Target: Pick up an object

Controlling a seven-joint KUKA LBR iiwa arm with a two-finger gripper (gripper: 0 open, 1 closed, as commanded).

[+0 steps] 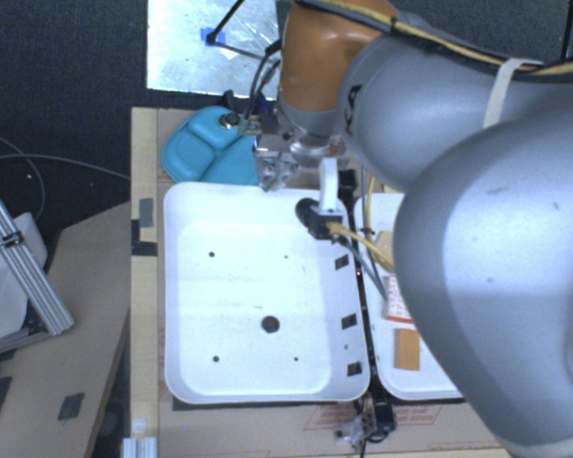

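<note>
Gripper (272, 173) sits at far rim of left bin (187, 267), right beside blue plastic container (207, 145) lying just outside that rim. Honestly can't tell jaw state, too blurry under wrist. Right bin (422, 383) has orange block (407, 349) and small carton (398, 298), mostly hidden by arm. Tip imo: centre over one clear object, come straight down, avoid rim, close only once object sits between pads.

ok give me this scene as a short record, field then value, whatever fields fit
arm: grey with an orange band, reaching in from the right over the bins
tool: at the far edge of the left shallow white bin
near tool: light blue soft plastic object on the bench beyond that bin
left bin floor: small dark round spot
right shallow white bin: mostly hidden by the arm
</note>
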